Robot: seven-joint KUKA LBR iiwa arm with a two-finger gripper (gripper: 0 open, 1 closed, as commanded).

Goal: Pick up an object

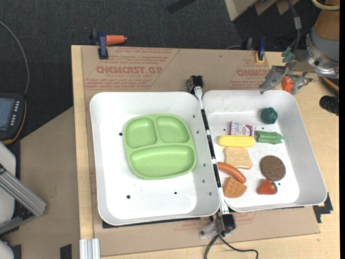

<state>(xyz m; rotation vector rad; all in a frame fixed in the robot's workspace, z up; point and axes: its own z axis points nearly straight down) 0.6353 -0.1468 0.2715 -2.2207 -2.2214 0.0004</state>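
The right bin (302, 144) holds several toy foods: a dark green lump (268, 115), a purple and white packet (241, 128), a yellow corn cob (236, 141), a green pod (269, 138), a slice of bread (237, 157), a sausage (232, 171), a waffle (234, 188), a brown patty (273, 168) and a red piece (267, 187). My gripper (284, 83) hangs over the far rim of the right bin, well above the food. Its two grey fingers stand apart. A small orange bit shows between them; I cannot tell what it is.
A light green divided plate (159, 146) lies in the left bin (108, 144). The two bins meet along a black hinge strip (207, 144). Clamps (102, 41) hold the cardboard base at the far edge. The arm's body fills the top right corner.
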